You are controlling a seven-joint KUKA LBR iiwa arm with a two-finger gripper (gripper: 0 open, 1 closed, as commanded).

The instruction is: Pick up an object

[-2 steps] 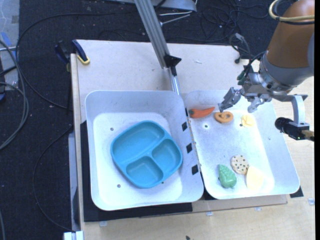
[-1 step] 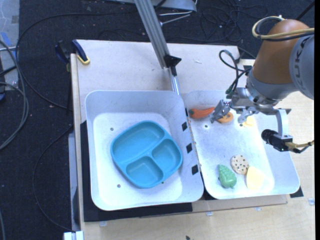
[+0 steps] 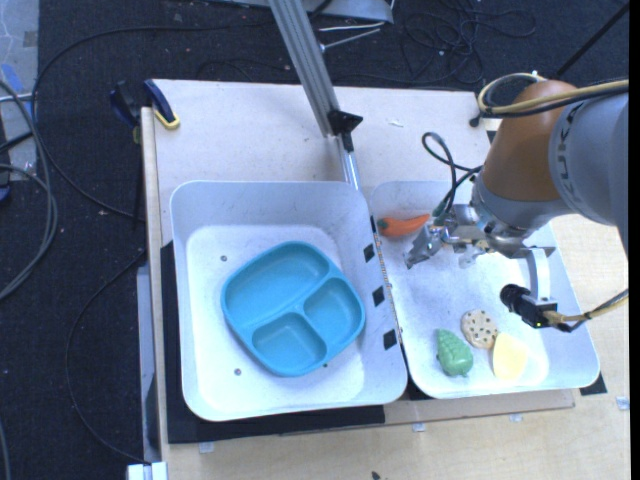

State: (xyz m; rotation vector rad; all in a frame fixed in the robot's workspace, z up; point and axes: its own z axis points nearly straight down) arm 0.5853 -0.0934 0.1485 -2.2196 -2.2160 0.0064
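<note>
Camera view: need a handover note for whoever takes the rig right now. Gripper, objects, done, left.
Gripper: over the upper left part of the right bin, just below the orange carrot-like piece; finger state unreadable from this angle, nothing seen in it.
Objects: orange piece at the right bin's top left edge. Green toy, round cookie and yellow piece clustered near that bin's front edge. Blue divided tray in the left bin.
Done: no pick visible.
Left: grasp and lift one object; the orange piece looks nearest.
</note>
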